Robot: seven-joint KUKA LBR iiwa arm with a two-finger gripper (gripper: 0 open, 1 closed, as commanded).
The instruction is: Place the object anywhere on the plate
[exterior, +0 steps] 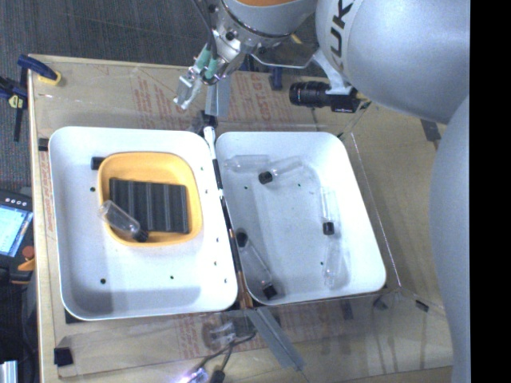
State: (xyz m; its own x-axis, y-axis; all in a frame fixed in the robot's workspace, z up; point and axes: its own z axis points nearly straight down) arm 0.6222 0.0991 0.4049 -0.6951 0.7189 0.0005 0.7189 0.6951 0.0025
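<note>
Hovering above bins, fingers (189, 92) hold nothing, gap can't tell; clear tube (121, 218) lies on plate (148, 167)

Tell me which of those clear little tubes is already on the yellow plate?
The tube in the left bin, lying across the plate's lower-left edge.

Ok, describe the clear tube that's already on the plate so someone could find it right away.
Start at the left bin, which holds a yellow plate with a dark ribbed centre. The tube lies tilted across the plate's lower-left edge. The other clear black-capped tubes all lie in the right bin.
</note>
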